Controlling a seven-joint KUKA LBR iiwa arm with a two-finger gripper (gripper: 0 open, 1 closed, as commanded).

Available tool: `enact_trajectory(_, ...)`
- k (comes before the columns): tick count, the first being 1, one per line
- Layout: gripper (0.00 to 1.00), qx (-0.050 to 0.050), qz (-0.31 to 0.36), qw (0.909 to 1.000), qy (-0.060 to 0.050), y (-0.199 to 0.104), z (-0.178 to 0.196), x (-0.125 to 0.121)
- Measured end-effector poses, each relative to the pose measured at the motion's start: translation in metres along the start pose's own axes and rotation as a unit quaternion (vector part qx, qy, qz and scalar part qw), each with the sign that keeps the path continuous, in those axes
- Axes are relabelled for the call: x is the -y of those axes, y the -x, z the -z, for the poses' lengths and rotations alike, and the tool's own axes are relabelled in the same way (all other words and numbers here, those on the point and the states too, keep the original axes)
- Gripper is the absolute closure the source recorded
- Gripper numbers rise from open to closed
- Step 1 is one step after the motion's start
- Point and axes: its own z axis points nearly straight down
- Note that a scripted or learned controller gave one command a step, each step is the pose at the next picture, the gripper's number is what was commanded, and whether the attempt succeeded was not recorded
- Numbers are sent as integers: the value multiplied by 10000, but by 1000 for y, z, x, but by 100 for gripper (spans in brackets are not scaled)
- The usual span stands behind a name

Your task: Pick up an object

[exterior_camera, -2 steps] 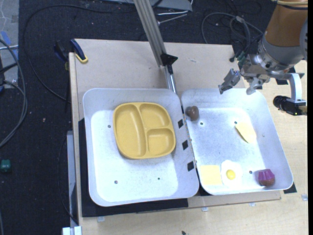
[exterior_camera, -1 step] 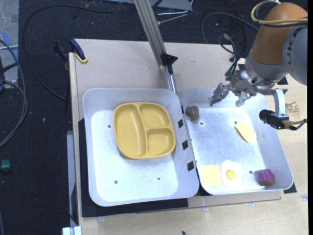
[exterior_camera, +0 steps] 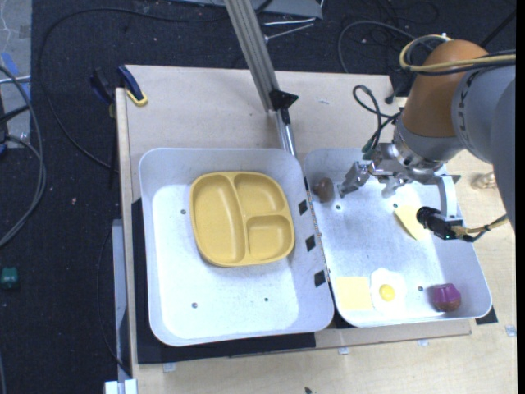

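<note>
The tool [exterior_camera: 354, 179] hangs low over the back left part of the right bin [exterior_camera: 467, 261], and its fingers look spread apart with nothing between them. A small brown lump [exterior_camera: 325, 189] sits just beside the tool on the picture's left, by the wall next to the left bin [exterior_camera: 164, 245] with the yellow tray [exterior_camera: 242, 217]. It is the nearest thing to grab, so the tool likely needs only a short move that way.
</note>
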Motion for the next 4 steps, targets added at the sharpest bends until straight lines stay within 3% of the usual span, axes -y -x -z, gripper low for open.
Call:
enact_trajectory(1, 0, 7, 2, 10000, 23, -1, -63, 4)
enact_trajectory(2, 100, 8, -1, 10000, 43, -1, -49, 3)
enact_trajectory(4, 100, 9, 14, 10000, 62, 2, 59, 11)
